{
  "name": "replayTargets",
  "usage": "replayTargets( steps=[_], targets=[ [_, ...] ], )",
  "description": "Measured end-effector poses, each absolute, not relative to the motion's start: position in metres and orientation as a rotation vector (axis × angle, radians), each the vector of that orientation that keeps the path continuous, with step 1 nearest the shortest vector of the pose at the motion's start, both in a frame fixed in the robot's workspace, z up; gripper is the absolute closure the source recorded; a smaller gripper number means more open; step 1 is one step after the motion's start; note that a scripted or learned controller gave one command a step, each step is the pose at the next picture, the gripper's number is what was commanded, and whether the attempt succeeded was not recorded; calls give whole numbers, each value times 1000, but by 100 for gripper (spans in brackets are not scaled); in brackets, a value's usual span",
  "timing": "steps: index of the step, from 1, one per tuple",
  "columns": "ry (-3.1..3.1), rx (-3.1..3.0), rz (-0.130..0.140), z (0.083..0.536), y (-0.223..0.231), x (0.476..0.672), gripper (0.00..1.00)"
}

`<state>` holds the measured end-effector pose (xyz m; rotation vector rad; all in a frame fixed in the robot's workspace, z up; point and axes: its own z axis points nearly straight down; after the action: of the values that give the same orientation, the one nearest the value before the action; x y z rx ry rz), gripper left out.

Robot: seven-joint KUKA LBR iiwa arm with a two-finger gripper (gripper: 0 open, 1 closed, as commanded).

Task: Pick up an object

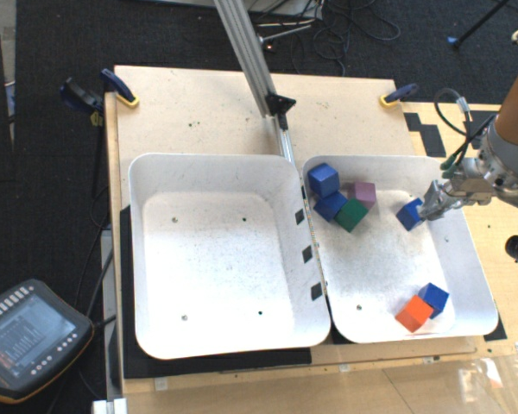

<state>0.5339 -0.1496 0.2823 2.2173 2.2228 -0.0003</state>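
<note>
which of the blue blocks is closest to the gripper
The lone blue block by the right bin's right wall, right at the gripper; the other blue ones sit in clusters farther off.

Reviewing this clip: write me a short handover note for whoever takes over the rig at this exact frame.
Gripper: over the right bin's right side, at a blue block. The block sits at the fingertips; whether it is gripped cannot be told from this view.
Other blocks in the right bin: a cluster near its upper left of two blue blocks, a pink block and a green block; an orange block touching another blue block near the lower right corner.
Left bin: holds no blocks.
Done: arm has reached a block.
Left: confirm the grasp and lift.
</note>
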Motion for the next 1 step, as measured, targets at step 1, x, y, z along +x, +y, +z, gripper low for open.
replayTargets(
  steps=[1],
  targets=[
    [2231, 2215, 0, 262, -97, 530, 100]
  ],
)
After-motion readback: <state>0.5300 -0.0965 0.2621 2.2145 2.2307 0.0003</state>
